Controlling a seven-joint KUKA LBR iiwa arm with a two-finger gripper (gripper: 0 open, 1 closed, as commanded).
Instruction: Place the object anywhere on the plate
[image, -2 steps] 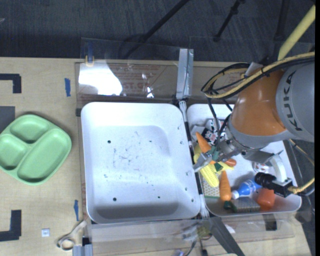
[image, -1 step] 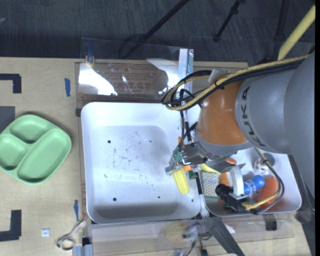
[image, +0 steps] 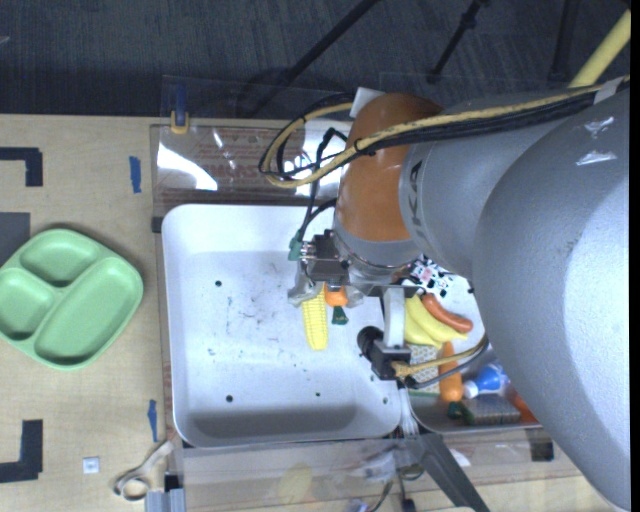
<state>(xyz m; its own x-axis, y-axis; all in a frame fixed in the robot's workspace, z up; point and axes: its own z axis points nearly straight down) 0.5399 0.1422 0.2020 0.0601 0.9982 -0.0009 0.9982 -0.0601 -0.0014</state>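
At the far left of the bench lies a pale green plate (image: 68, 297) with three compartments, resting flat on the wooden surface, well apart from the bins. Strips of blue tape (image: 134, 173) mark the wood just beyond it, and a tan loop of cord (image: 140, 477) lies near the lower corner of the left bin. That left bin (image: 230, 400), shallow and white with dark scuffs and a few small black specks on its floor, takes up the middle of the view. A yellow toy corn cob (image: 316, 322) lies on the bin floor toward its right side, lengthwise up and down in the view, its top end tucked under the gripper (image: 318, 288). The gripper hangs directly above that end of the cob, with an orange bit and a small dark green bit just beside it; whether its fingers are spread or pinched on the corn cannot be told from this angle. Above it rises the orange band (image: 375, 170) of the arm, with yellow and black cables (image: 300, 150) looping past. Further right, the right bin holds a jumble: a yellow banana (image: 428, 322), a red sausage (image: 449, 318), a blue-capped item (image: 490, 380), partly hidden by the grey arm (image: 540, 270)
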